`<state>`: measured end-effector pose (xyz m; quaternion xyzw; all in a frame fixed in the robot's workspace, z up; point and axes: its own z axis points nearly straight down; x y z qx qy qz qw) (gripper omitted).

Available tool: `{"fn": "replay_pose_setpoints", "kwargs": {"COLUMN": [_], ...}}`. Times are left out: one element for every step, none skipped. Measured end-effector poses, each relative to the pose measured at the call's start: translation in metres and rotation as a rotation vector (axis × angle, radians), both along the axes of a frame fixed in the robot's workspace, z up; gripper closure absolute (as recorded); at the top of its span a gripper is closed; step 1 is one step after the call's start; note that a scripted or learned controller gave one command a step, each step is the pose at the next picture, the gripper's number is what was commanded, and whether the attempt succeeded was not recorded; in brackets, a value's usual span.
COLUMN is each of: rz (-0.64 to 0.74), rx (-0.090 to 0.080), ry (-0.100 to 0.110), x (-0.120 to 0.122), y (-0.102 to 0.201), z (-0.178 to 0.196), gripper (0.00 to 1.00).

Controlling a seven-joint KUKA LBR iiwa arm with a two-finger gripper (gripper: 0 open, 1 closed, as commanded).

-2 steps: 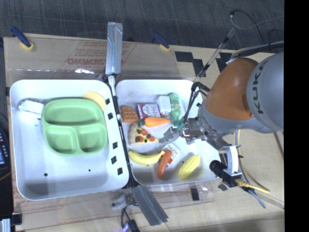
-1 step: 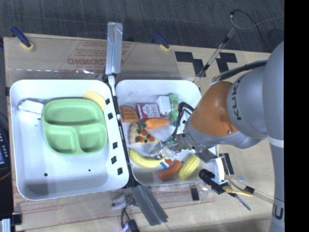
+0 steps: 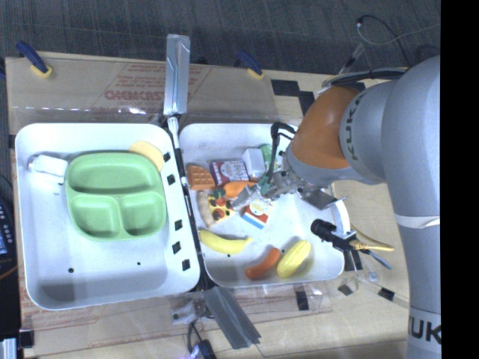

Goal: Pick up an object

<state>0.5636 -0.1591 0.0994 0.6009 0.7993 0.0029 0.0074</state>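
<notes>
The jaws (image 3: 263, 189) of a grey KUKA arm (image 3: 389, 126) hang low over the middle of the right bin (image 3: 224, 137), in a tight cluster of toy groceries, and whether they stand open or closed on anything cannot be told from above, since the wrist hides them. Just beside them lie a small red, white and blue carton (image 3: 256, 214), a maroon packet (image 3: 230, 170), a waffle (image 3: 199, 176) and a heap of small fruit pieces (image 3: 218, 200); nearer the front wall rest a banana (image 3: 224, 241), a sausage (image 3: 263, 263) and a corn cob (image 3: 294, 258). This looks like the reach-and-grasp step; the next move likely calls for closing on one item and lifting straight up without dragging its neighbours. The left bin (image 3: 30, 260) carries a green divided tray (image 3: 114, 193) with a yellow piece (image 3: 147, 152) at its corner. Both bins sit on a brown table (image 3: 90, 84), with dark carpet (image 3: 224, 13) beyond.
</notes>
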Motion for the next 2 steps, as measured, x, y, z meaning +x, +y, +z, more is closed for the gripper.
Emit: {"fn": "replay_pose_setpoints", "kwargs": {"rz": [0.004, -0.269], "rx": [-0.004, 0.006], "ry": [-0.003, 0.016], "x": [0.001, 0.012], "y": [-0.001, 0.059], "z": [0.011, 0.108], "gripper": [1.0, 1.0]}}
